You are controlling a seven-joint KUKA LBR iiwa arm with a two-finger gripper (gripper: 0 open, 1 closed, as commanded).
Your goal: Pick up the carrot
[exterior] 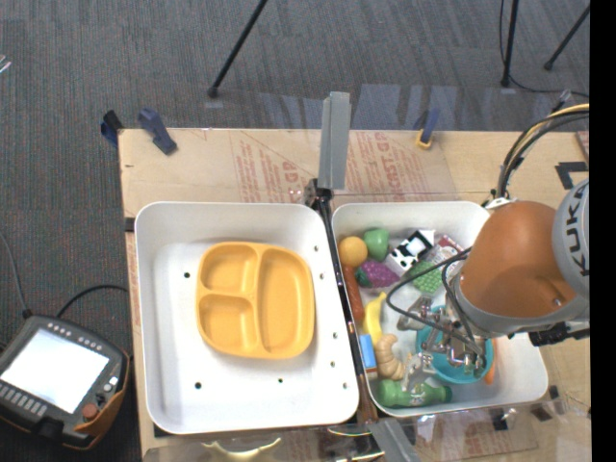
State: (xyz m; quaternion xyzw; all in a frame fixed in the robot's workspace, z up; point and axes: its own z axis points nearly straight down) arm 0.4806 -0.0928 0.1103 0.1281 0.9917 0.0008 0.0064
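The carrot (pixel 354 300), a long orange-brown piece, lies along the left wall of the right bin (pixel 520 373), just below a purple toy (pixel 378 275). The gripper (pixel 435 352) hangs low over the bin's lower middle, under the orange wrist band (pixel 515 258). It sits to the right of the carrot and apart from it, above a teal bowl (pixel 467 366) and a green toy (pixel 412 393). The wrist and cables hide much of the bin's right half.
The right bin also holds a yellow round fruit (pixel 352 250), a green fruit (pixel 376 241), a black-and-white cube (pixel 412 248), a banana (pixel 373 314), a blue block (pixel 367 351) and a tan toy (pixel 387 354). A yellow divided plate (pixel 256 299) lies in the left bin (pixel 164 258).
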